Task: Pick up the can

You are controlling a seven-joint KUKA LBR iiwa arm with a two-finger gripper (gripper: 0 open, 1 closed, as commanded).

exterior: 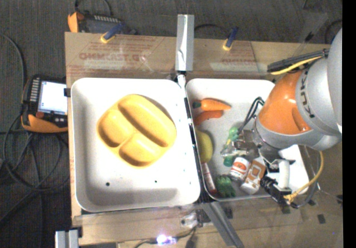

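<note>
Whether the fingers are spread or closed cannot be told; the gripper (245, 149) is seen just above the can (240, 169). The can lies tilted beside the gripper, near the right bin's (253, 87) front wall, with a green item (225, 186) just left. A centred, vertical descent is advised, neighbours being avoided.

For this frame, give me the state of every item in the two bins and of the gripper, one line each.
Yellow divided plate: lying in the left bin, compartments up.
Carrot: lying flat at the far end of the right bin.
Lemon: resting against the right bin's left wall.
Can: tipped on its side, not held.
Green toy: lying at the near edge.
Gripper: low over the items; finger state unclear.
</note>
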